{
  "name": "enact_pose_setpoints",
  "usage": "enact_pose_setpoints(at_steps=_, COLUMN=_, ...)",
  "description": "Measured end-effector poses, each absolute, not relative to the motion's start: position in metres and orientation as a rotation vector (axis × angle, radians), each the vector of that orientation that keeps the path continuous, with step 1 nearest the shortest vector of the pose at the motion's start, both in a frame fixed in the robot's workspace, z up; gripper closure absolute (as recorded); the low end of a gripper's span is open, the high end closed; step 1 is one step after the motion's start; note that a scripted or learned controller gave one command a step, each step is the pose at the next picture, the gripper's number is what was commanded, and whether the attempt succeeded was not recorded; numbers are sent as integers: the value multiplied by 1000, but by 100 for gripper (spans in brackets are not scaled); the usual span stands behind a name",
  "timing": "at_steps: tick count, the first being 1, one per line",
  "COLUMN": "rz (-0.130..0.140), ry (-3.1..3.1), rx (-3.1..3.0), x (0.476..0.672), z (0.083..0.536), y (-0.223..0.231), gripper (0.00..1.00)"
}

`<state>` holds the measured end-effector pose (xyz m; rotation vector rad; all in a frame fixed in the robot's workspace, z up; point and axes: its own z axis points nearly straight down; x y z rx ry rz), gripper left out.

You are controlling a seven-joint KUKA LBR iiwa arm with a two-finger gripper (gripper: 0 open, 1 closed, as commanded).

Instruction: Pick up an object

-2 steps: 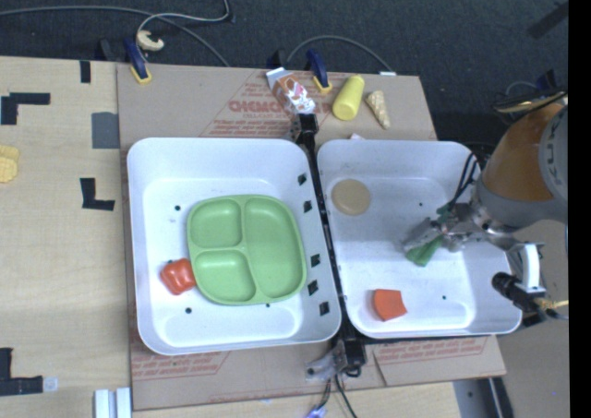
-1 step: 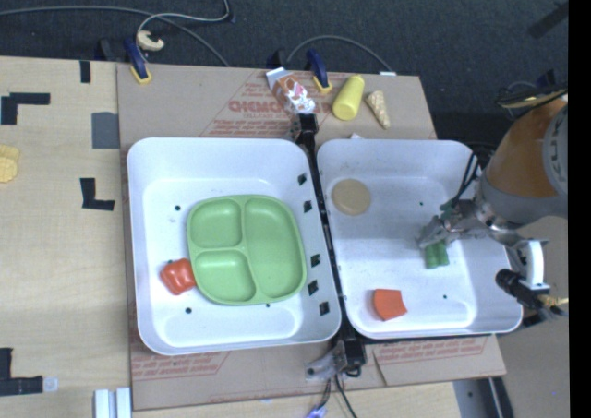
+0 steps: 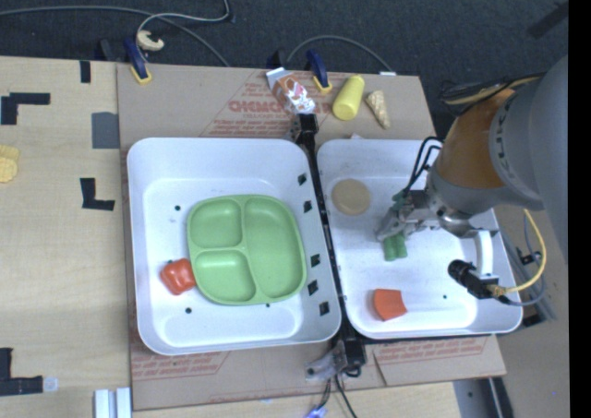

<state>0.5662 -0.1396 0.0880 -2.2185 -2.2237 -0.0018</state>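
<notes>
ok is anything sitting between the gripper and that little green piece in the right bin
Nothing visible stands between them. The gripper is right above the green piece in the right bin. The tan disc and orange block lie apart, off to the sides.

- We see a small green block (image 3: 395, 248) in the right bin (image 3: 425, 153), right at the tip of the end effector (image 3: 399, 232).
- An orange block (image 3: 389, 304) lies flat near that bin's front wall.
- A tan round disc (image 3: 351, 197) lies flat near its left wall.
- A red-orange piece (image 3: 177, 276) lies in the left bin (image 3: 157, 162), touching the green divided plate (image 3: 247, 248).
</notes>
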Motion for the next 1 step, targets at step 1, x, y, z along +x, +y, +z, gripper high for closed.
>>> enact_pose_setpoints(at_steps=1, rz=-1, ry=-2224, rx=-2218, x=560, z=184, y=-54, gripper=100)
